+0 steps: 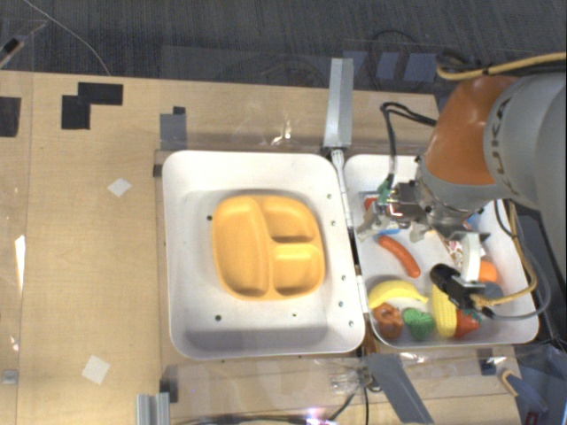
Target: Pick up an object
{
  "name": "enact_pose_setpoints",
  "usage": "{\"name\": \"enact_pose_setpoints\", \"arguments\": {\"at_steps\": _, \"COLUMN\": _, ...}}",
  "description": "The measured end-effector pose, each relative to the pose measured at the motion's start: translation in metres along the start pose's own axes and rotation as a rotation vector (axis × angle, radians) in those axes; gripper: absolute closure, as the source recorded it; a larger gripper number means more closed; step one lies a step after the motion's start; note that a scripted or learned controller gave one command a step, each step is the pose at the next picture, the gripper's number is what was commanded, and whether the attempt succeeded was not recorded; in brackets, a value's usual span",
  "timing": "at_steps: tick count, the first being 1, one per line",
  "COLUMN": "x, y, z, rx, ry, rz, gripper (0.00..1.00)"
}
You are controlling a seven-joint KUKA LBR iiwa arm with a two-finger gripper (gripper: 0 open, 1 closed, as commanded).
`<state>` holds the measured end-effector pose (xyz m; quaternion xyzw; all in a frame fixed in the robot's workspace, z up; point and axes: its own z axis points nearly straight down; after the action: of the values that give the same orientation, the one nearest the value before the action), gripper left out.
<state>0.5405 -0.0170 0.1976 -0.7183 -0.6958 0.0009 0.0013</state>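
Observation:
My gripper [387, 212] is low over the upper left part of the right bin [523, 326], under the grey and orange wrist. Just below it and to its right lies a red sausage [400, 255]. Along the bin's front edge sit a yellow banana [393, 291], a brown-red piece [388, 322], a green piece [419, 324], a yellow corn cob [442, 313] and a red-orange piece [467, 325]. An orange piece [488, 273] and a white piece [470, 257] lie further right. The wrist hides whatever is under the gripper.
The left bin [190, 321] holds a yellow divided plate [266, 244] in its middle. A metal divider post [338, 104] stands behind the gap between the bins. Cables run behind the right bin.

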Motion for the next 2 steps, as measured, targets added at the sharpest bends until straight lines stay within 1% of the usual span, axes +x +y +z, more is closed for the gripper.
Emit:
{"name": "enact_pose_setpoints", "arguments": {"at_steps": 1, "x": -0.001, "y": 0.001, "z": -0.002, "rx": -0.005, "ry": 0.0, "rz": 0.001, "gripper": 0.0}}
{"name": "enact_pose_setpoints", "arguments": {"at_steps": 2, "x": 0.068, "y": -0.056, "z": 0.014, "rx": -0.003, "ry": 0.002, "rz": 0.079, "gripper": 0.0}}
